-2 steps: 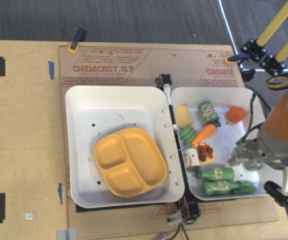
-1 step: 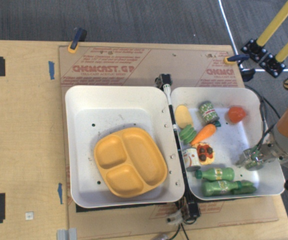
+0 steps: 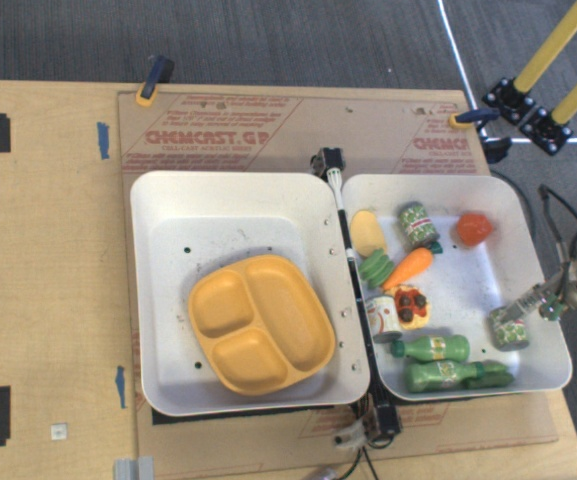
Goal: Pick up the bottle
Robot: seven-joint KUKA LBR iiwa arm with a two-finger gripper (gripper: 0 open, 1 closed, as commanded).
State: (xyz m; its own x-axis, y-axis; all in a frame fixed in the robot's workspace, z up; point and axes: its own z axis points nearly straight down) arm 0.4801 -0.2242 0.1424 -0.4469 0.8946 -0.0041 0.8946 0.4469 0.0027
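Observation:
Two green bottles lie on their sides near the front wall of the right bin (image 3: 543,268). The lighter one (image 3: 433,348) has its cap to the left. The darker one (image 3: 460,374) lies just in front of it. My gripper (image 3: 536,306) reaches in over the bin's right wall. It hangs low, right beside a small green object (image 3: 511,333) at the right side of the bin. The gripper is to the right of both bottles and apart from them.
The right bin also holds a yellow piece (image 3: 367,232), a green can (image 3: 417,223), a red tomato (image 3: 473,228), a carrot (image 3: 414,265) and a pizza slice (image 3: 411,304). In the left bin (image 3: 168,228) sits a yellow divided plate (image 3: 260,322).

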